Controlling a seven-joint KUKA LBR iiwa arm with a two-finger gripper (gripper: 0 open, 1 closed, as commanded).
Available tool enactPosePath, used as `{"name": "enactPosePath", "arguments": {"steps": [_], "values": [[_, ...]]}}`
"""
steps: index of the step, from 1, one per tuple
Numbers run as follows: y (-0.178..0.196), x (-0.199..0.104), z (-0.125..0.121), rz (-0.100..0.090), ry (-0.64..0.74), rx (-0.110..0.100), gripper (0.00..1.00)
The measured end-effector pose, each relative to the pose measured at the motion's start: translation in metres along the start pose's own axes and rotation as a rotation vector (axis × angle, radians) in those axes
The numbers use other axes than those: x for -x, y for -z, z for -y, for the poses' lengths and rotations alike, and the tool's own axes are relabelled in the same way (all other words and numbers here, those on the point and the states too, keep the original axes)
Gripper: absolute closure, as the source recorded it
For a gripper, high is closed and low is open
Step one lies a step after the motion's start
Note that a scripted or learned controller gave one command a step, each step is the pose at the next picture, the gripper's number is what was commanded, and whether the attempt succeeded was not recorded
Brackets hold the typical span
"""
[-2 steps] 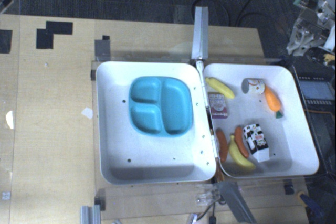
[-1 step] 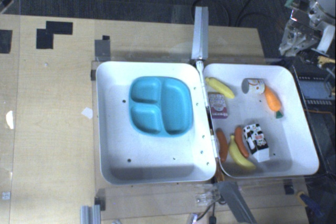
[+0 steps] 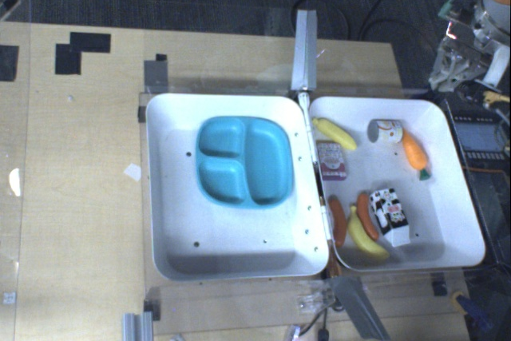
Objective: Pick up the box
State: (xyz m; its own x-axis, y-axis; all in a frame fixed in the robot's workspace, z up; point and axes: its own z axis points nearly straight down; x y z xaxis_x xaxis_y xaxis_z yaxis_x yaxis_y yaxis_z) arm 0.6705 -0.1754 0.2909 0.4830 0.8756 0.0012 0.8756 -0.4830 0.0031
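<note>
The box point(image 3: 331, 160), a small maroon-and-pink pack, is lying flat in the right bin point(image 3: 467, 208), close against the wall that this bin shares with its neighbour. A banana point(image 3: 335, 133) is sitting just above it, touching or almost touching its top edge. Further out, a can point(image 3: 386, 130) and a carrot point(image 3: 415, 152) are resting near the bin's far wall. Two sausages point(image 3: 338, 221), a second banana point(image 3: 369, 242) and a black-and-white carton point(image 3: 391, 216) are crowding together toward the near side. That carton could also pass for a box, so which of the two the task means is a matter of judgement. A blue divided plate point(image 3: 243, 160) is lying in the left bin point(image 3: 172, 196).

The gripper point(image 3: 451, 68) is hanging outside the bins, beyond the right bin's far right corner and well apart from the box, at the end of the arm point(image 3: 495, 8). It is carrying nothing that can be seen, and whether the jaws are apart or together cannot be told from this angle.

The task is, by my reading, sitting at its opening step, with the approach not yet made. The next move is calling for a traverse across the right bin to a spot above the box. It is also calling for a descent that spans the pack's narrow width while avoiding the dividing wall and the banana.
</note>
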Motion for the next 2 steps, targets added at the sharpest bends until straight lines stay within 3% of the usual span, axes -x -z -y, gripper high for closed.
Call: {"name": "enactPosePath", "arguments": {"steps": [1,2], "values": [[0.01,-0.003,-0.001,-0.001,0.005,0.002,1.0],[-0.003,-0.003,0.001,0.0,0.021,0.0,1.0]]}}
